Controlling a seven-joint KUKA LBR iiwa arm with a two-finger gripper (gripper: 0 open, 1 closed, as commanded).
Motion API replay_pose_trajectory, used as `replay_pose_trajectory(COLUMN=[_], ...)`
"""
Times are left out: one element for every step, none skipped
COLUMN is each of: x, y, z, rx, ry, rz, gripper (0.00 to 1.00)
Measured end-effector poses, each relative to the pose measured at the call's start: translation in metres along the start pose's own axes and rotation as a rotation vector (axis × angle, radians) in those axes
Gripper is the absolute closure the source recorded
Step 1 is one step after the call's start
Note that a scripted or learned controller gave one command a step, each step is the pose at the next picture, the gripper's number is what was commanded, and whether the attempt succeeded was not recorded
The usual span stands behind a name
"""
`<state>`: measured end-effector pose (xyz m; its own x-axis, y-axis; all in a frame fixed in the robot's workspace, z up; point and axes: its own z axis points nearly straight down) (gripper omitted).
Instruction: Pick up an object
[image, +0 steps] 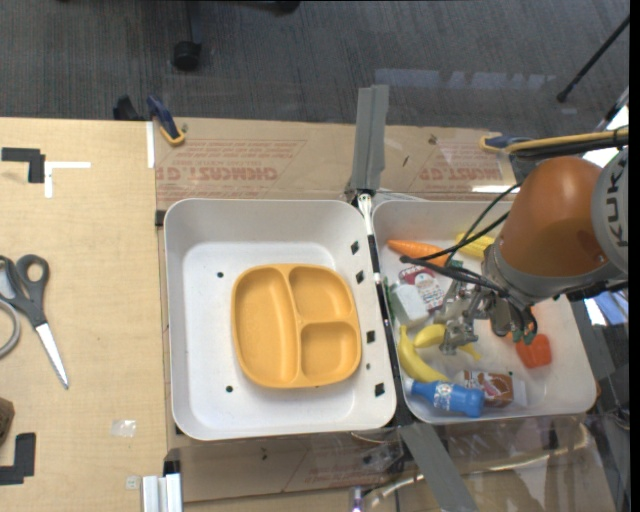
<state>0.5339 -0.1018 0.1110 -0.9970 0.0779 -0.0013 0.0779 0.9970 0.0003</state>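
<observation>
My gripper (458, 330) is low in the right bin (572, 392), just above the upper end of a yellow banana (418, 358). Around it lie an orange carrot (418, 248) at the back, a white packet with red and green print (420, 295), a blue bottle (448, 399) at the front, a brown packet (497, 388) beside the bottle, and a small red-orange piece (536, 350) to the right. The orange wrist band hides the bin's back right part.
The left bin (190, 330) holds a yellow three-part plate (296, 325). Scissors (38, 310) lie on the bench at far left. A grey bar (370, 140) stands behind the seam between the bins.
</observation>
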Motion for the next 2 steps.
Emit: replay_pose_trajectory(x=[0.000,-0.092], y=[0.000,-0.001], z=[0.000,0.009], rx=[0.000,0.001], ry=[-0.001,-0.023], rz=[0.000,0.072], gripper=[0.00,0.00])
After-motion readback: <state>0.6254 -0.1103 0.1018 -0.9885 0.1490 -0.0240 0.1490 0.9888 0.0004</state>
